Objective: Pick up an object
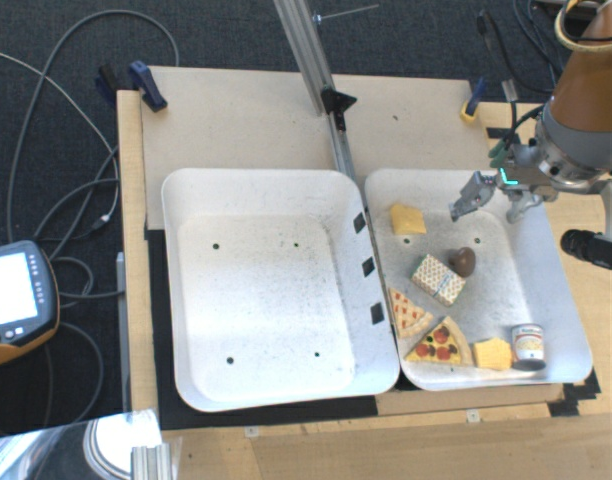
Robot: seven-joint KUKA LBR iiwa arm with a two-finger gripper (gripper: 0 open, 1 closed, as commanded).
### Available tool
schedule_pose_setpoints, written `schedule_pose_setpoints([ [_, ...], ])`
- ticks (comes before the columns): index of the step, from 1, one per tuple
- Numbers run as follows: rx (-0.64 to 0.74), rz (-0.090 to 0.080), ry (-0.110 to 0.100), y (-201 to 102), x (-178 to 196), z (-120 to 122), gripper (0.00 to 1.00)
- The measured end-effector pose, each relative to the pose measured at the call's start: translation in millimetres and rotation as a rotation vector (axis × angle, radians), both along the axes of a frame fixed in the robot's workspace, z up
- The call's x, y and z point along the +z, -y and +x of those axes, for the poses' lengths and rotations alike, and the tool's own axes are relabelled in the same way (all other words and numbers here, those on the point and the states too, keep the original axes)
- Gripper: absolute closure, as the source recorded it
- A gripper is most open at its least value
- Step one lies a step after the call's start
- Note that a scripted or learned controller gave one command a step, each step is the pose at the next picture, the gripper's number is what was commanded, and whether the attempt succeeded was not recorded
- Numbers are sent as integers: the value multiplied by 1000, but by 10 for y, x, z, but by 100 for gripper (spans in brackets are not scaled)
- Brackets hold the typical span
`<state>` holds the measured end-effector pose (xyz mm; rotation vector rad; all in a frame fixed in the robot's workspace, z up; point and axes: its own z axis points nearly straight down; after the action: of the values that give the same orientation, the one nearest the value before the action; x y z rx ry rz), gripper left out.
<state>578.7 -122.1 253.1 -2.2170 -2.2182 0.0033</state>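
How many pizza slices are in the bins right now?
2, both in the right white bin: a small triangular toy pizza slice by its left wall, and a larger pepperoni toy pizza slice just below it, near the front edge.

A metal pole [308,53] slants across the bench [236,128] toward the seam between the bins. Blue clamps [146,83] grip the bench's far corners, and black cables [76,118] loop over the dark carpet [46,18]. A handheld pendant [16,298] lies at the left edge.
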Motion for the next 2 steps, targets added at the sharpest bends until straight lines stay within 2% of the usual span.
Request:
schedule_pose_setpoints([
  [1, 0, -1, 3, 1, 15, 4, 0],
  [2, -1, -1, -1, 58, -450, 52, 0],
])
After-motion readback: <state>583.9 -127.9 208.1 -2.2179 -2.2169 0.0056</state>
